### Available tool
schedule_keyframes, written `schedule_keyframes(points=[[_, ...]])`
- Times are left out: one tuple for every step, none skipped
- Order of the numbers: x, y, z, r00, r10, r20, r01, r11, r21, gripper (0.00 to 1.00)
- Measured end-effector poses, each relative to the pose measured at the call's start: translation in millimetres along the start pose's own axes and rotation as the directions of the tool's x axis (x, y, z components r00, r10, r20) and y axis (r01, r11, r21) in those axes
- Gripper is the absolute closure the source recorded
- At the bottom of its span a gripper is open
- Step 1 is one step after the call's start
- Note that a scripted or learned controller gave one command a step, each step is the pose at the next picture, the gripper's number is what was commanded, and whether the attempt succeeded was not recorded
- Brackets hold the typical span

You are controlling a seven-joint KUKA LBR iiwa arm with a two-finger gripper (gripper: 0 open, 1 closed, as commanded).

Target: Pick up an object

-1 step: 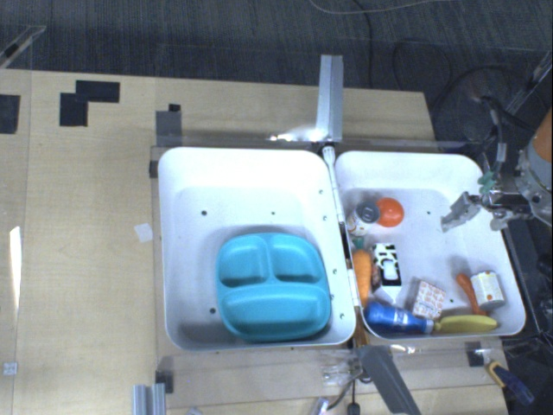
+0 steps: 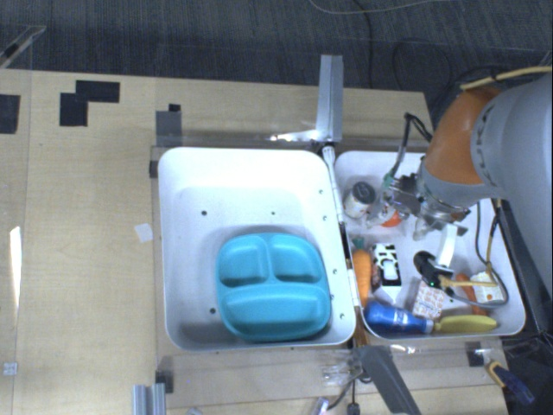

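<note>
Right bin [image 2: 515, 318]: carrot [image 2: 361, 272], banana [image 2: 467, 324], blue bottle [image 2: 393, 319]. Banana likely soft, light; grip mid-length. End effector [image 2: 413, 212] above clutter; finger state cannot be told.

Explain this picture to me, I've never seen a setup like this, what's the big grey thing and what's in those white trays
The big grey shape with the orange band is a robot arm, reaching in from the right. One fixed camera looks down on a bench at a slant. Two shallow white bins sit side by side. The left bin holds a blue divided plate. The right bin holds a clutter of small things, among them a carrot, a blue bottle and a banana. The arm's gripper is low over that clutter; whether it holds anything can't be seen.
</note>
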State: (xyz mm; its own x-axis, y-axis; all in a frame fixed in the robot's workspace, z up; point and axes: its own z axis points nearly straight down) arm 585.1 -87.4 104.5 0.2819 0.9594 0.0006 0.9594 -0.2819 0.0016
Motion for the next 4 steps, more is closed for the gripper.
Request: schedule_keyframes(points=[[-30, -66, 14, 1.000, 0.010, -0.002, -0.010, 1.000, -0.016, 0.00], [-24, -82, 10, 0.998, -0.060, 0.002, 0.060, 0.997, -0.043, 0.00], [-22, -80, -1, 0.998, -0.062, 0.001, 0.062, 0.997, -0.050, 1.00], [32, -56, -129, 0.946, -0.323, 0.000, 0.323, 0.946, -0.004, 1.00]])
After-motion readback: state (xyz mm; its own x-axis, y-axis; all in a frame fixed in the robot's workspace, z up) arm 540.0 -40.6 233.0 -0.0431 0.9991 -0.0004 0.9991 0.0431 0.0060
